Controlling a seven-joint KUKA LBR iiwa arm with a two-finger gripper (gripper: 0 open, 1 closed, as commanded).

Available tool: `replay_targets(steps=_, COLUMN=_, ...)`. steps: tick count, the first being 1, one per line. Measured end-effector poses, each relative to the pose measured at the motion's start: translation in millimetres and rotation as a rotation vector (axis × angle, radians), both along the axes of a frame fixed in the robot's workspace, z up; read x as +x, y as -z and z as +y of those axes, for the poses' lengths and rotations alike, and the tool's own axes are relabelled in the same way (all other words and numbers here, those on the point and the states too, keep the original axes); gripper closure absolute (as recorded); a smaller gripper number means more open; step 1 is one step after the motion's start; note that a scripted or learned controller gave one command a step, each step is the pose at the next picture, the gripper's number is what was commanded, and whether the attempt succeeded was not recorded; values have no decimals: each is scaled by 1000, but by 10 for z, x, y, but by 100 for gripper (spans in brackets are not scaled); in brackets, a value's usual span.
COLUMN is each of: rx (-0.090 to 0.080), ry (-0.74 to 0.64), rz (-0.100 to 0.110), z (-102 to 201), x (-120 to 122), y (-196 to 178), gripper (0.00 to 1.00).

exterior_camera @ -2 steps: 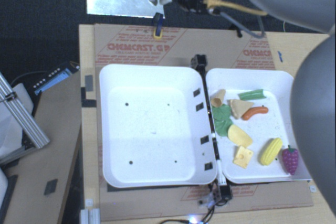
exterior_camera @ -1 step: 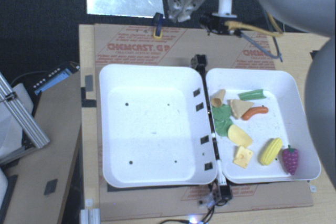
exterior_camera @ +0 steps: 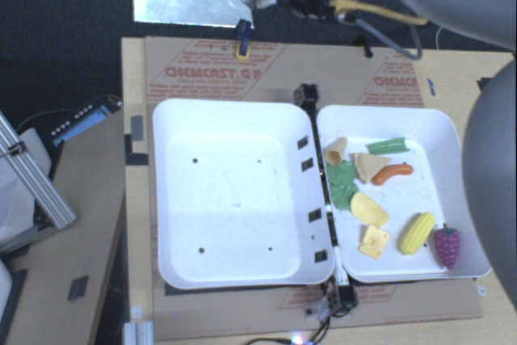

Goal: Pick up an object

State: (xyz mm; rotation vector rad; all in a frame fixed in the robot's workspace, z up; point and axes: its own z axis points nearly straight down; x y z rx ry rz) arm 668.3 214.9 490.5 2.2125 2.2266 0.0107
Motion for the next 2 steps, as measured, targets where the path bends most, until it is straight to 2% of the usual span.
replay_targets(steps=1, rx=0, ry=1, rz=0, z=202, x=-2, y=-439, gripper=100)
replay_targets(steps=2, rx=-7, ry=11, rz=13, z=-509, x=5, y=373, gripper=100)
